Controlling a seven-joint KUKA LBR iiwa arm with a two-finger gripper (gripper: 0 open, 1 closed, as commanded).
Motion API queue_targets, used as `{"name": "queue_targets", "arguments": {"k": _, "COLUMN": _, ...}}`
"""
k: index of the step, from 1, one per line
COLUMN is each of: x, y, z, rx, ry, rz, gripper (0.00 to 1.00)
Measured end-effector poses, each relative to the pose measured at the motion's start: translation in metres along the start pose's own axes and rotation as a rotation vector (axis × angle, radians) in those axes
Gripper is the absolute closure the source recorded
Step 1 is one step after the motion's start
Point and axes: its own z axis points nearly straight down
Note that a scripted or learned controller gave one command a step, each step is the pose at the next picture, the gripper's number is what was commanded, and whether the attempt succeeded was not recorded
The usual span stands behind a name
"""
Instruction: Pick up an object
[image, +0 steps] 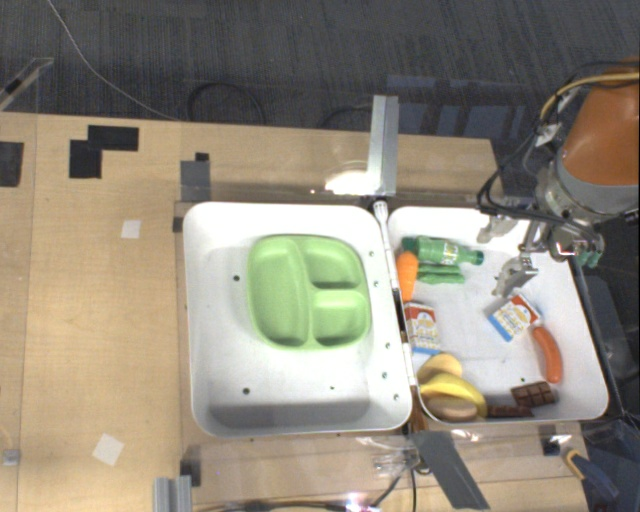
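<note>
Status: nothing lifted yet. My jaws (517, 272) hang over the upper part of the right bin (592, 385), slightly parted as far as I can judge, with nothing between them; every object I can see lies on the bin floor. The whole pick is left to do: descend, close, raise. Candidate closest to me is the small blue-and-white packet (512, 318), lying flat just below and a touch left of the jaw tips in this view, apart from them, not touching. Right beside the packet, toward the bin's right wall, lies the sausage (547, 354), set at a slant. To my left, well apart: green bottle (441, 251) on its side near the top edge, carrot (406, 274) against the dividing wall, a small carton (424, 326) below it. Near the bottom edge: banana (443, 371) with a bread roll (455, 404) touching it, and a chocolate bar (531, 397). The left bin (210, 395) holds a green divided plate (306, 291), not in play from here. Judgement: the packet is the natural target, though flat and close to the sausage, so a clean closure may be hard.
</note>
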Motion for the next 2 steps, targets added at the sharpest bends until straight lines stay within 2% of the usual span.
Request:
{"name": "queue_targets", "arguments": {"k": 1, "x": 0.054, "y": -0.035, "z": 0.132, "rx": 0.000, "ry": 0.006, "rz": 0.000, "gripper": 0.00}}
{"name": "queue_targets", "arguments": {"k": 2, "x": 0.066, "y": -0.080, "z": 0.140, "rx": 0.005, "ry": -0.007, "rz": -0.496, "gripper": 0.00}}
